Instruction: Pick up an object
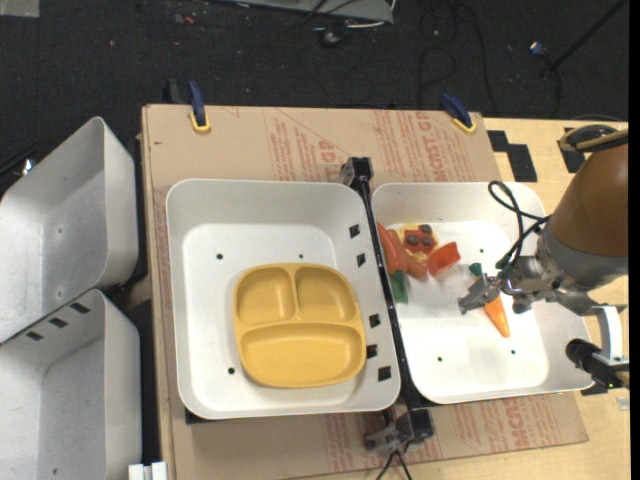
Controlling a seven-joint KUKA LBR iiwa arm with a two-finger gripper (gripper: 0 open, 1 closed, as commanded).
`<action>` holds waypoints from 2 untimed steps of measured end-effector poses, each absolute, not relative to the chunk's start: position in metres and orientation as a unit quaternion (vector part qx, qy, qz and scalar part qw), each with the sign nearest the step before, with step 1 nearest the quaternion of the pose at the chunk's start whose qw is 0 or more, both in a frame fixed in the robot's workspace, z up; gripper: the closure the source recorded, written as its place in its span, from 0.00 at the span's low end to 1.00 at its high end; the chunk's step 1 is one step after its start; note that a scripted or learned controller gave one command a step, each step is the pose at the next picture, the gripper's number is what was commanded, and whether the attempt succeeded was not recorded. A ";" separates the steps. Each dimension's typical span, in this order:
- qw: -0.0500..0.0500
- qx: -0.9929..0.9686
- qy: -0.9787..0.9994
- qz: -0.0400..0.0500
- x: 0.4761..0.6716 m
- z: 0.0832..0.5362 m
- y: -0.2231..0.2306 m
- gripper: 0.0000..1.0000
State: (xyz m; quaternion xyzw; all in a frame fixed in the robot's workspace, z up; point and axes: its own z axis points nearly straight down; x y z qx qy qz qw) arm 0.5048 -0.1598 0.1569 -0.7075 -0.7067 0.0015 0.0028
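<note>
Orange is the colour to go by: a small carrot (497, 316) lies on the floor of the right bin (520, 378), pointing down and slightly right, and the claw (487, 296) hangs just over its upper end. Whether the claw is spread or drawn together cannot be told; the metal parts blur against the white floor, and nothing can be seen held by it.

Near the bin's left wall sits a cluster of other toys: red pieces (444, 256), a piece with dark berries (420, 238) and a green bit (399, 288) against the divider. They lie apart from the carrot, so the carrot looks the easiest pick. The left bin (190, 268) holds a yellow tray (298, 325) with three compartments, well away from the action.

To do this step well, I would judge that the claw should be centred over the carrot's thicker part rather than its tip, and turned so it closes across the carrot's width, not along its length. The taper may let it slip out, so descending fully to the bin floor before closing seems wise, then lifting straight up and slowly. The cable (510, 208) looping by the wrist should stay free of the bin's rim.
</note>
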 end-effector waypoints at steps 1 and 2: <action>0.003 -0.708 -0.707 0.001 0.498 0.101 -0.151 0.00; 0.000 -0.708 -0.706 0.000 0.499 0.114 -0.151 1.00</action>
